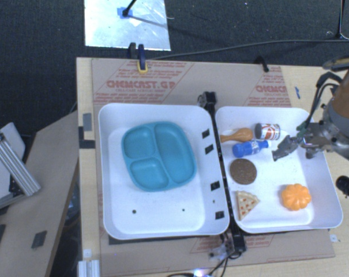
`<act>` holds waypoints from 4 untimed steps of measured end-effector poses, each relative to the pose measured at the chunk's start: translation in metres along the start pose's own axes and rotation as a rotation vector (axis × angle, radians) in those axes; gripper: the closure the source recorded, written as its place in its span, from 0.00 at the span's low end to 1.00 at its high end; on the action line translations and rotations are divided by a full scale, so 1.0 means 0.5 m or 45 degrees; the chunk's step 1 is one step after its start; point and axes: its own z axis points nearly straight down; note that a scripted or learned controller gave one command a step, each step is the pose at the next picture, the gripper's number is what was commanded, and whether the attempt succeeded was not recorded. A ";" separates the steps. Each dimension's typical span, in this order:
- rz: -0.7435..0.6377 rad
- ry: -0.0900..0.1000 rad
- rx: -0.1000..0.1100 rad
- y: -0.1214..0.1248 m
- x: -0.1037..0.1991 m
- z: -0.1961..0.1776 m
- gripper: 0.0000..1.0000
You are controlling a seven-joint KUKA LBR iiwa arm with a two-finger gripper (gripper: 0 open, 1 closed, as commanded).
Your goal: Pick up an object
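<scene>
Blue bottle (250, 148) lying flat in right bin (327, 212), just left of gripper (284, 149); not sitting between jaws. Jaw state: cannot tell. Red-white can (269, 131) lying up-left of jaws, chicken drumstick (236, 135) further left. Brown cookie (243, 171) sitting down-left, pizza slice (246, 203) below that, orange pumpkin (295, 196) below jaws. Blue divided plate (158, 156) sitting in left bin (113, 212), well left.

The gripper (284, 149) hangs over the right bin (327, 212), just beside the blue bottle (250, 149) and small can (268, 132) (nothing between its fingers). A teal divided plate (158, 155) sits in the left bin (113, 212).
</scene>
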 end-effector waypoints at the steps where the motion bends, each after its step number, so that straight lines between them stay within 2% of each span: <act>1: 0.003 0.002 0.008 -0.015 -0.002 0.119 0.00; 2: 0.004 0.002 0.007 -0.018 -0.011 0.206 0.00; 3: 0.004 0.002 0.009 -0.033 -0.009 0.327 0.00; 4: 0.004 0.000 0.001 -0.030 -0.010 0.300 1.00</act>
